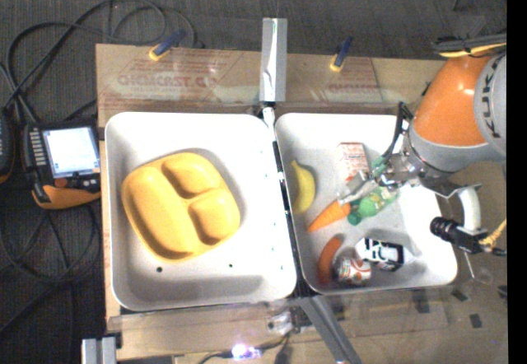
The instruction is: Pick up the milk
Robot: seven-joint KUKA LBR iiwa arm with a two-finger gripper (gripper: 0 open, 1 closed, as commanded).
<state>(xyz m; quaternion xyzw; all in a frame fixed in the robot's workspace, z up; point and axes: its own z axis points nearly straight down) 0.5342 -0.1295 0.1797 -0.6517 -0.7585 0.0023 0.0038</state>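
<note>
Item: small white/red milk carton (352, 158) | loc: right bin, upper-centre, lying flat | end effector (372, 183) just below-right of it, state can't tell | step: approach | next: centre over carton, descend.

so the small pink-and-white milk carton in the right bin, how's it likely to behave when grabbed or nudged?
The small pink-and-white milk carton looks boxy and flat-sided, so it will probably slide, not roll. It seems to lie flat on the right white bin, so tipping looks unlikely. As a toy-sized carton it is probably light. The hand sits right beside it, so a nudge could push it toward the orange carrot.
</note>
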